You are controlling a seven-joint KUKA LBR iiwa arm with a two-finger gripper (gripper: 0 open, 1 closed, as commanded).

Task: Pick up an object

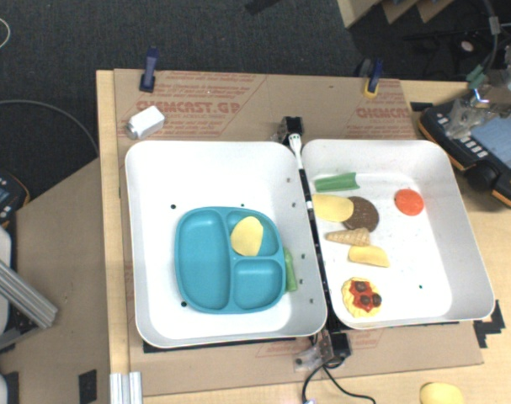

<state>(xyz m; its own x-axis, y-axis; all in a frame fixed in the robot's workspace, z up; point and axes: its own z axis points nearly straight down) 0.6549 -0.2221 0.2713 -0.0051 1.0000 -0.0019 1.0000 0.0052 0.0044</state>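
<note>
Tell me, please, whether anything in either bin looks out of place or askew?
One thing: a small green piece is wedged on edge between the teal tray and the left bin's right wall, not lying flat. The toy foods in the right bin lie loosely scattered.

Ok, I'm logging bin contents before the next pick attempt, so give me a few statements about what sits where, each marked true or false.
1. A yellow piece lies in the teal divided tray. True.
2. The teal tray sits in the right bin. False: it is in the left bin.
3. An orange-red round piece lies in the right bin. True.
4. The small pizza piece lies at the far end of the right bin. False: it lies near the front edge.
5. A green piece lies in the right bin. True.
</note>
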